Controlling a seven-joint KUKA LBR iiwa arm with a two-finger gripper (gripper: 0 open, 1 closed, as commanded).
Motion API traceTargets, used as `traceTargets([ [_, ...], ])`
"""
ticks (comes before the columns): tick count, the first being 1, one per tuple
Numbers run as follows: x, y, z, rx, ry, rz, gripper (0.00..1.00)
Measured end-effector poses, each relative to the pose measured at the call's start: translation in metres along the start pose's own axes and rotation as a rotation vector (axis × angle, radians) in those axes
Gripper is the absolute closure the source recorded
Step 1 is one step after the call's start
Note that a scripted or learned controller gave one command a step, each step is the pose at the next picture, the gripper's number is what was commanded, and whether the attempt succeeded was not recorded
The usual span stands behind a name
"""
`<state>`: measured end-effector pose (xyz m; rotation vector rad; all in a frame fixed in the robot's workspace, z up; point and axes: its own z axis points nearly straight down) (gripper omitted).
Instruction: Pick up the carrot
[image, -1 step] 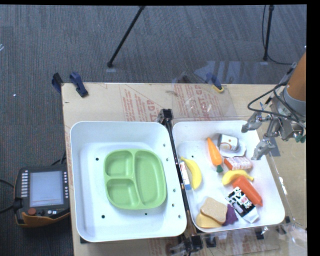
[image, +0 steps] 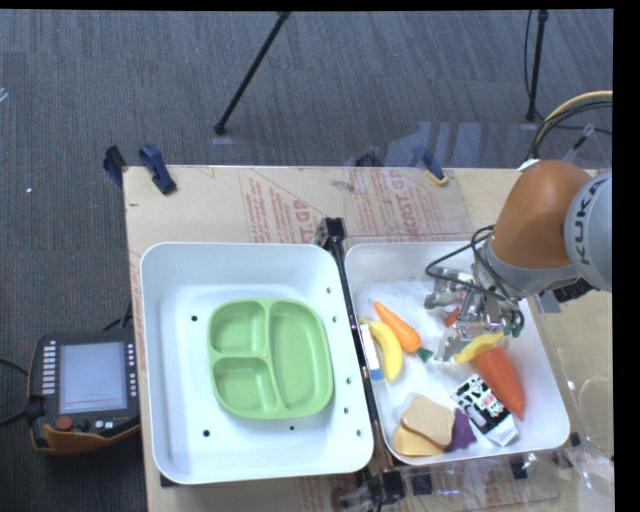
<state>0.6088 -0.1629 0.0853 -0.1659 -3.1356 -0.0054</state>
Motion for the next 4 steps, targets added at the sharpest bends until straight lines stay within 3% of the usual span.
traceTargets([
  [1,0.071,0.075,-0.002,0.005,-0.002,-0.061,0.00],
  [2,0.012,0.143,-0.106,-0.001,-0.012,0.275,0.00],
  [3,0.003,0.076,-0.056,0.005,0.001,0.227,0.00],
  [4,-0.018,0.089,-0.001,0.002,0.000,0.073,0.00],
])
